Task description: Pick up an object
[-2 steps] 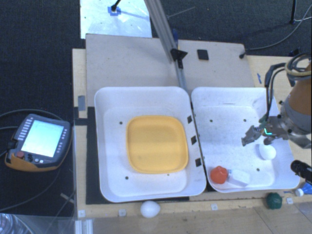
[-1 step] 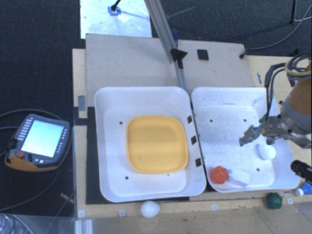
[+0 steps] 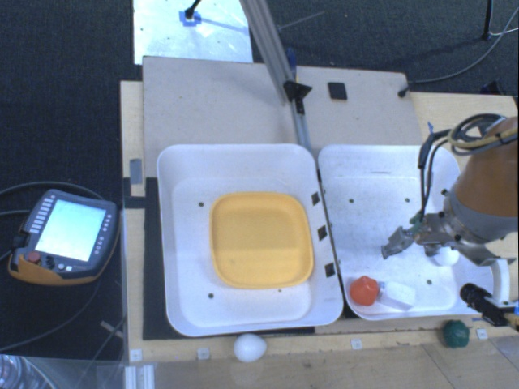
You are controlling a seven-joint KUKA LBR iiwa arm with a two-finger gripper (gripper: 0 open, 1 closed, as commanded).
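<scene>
The arm (image 3: 486, 189) reaches in from the right, its orange band above the right bin (image 3: 365, 177). The gripper (image 3: 397, 244) sits low over the middle of that bin, a little toward its right side. Its fingers are small and dark against the white floor — I cannot tell whether they are apart or together, and nothing is visibly between them.

In the right bin's near edge lie two items: a small red-orange ball (image 3: 365, 291) and, touching it on the right, a white block (image 3: 397, 295). Both are well clear of the gripper, nearer to the viewer. A small white round object (image 3: 443, 256) shows just under the wrist, partly hidden by it.

The left bin (image 3: 182, 217) holds a yellow square plate (image 3: 261, 239), lying flat near its centre.

Outside the bins — a white egg-shaped object (image 3: 250, 348) rests on the bench just in front of the left bin, and a dark green ball (image 3: 456, 333) lies by the right bin's near right corner. A teach pendant (image 3: 63, 235) with a lit screen lies on the dark floor to the left, well apart from the bench.
</scene>
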